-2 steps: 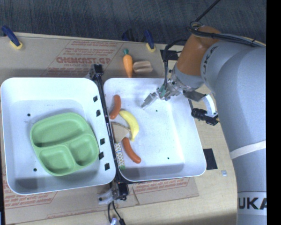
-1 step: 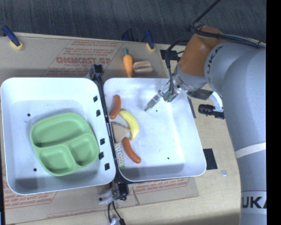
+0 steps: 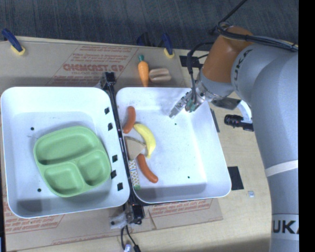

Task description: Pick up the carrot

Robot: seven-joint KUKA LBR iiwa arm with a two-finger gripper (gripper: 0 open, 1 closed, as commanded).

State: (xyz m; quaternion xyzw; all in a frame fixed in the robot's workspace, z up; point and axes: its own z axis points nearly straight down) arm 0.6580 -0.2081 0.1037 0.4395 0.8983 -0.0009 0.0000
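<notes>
One carrot [image 3: 143,72], a smooth orange taper with a green top, lies on the table [image 3: 84,62] just beyond the right bin's [image 3: 210,156] far rim, long axis running away from you, green end farthest. Your arm [image 3: 252,83] bends in over that bin's far right corner, and the tool [image 3: 179,108] holds nothing; you cannot tell its spread.

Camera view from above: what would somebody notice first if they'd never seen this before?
Probably the big grey robot arm with the orange band reaching in from the right, its hand over the right white bin. Next, the green divided plastic plate in the left white bin. A small orange carrot lies outside, behind the bins.
</notes>
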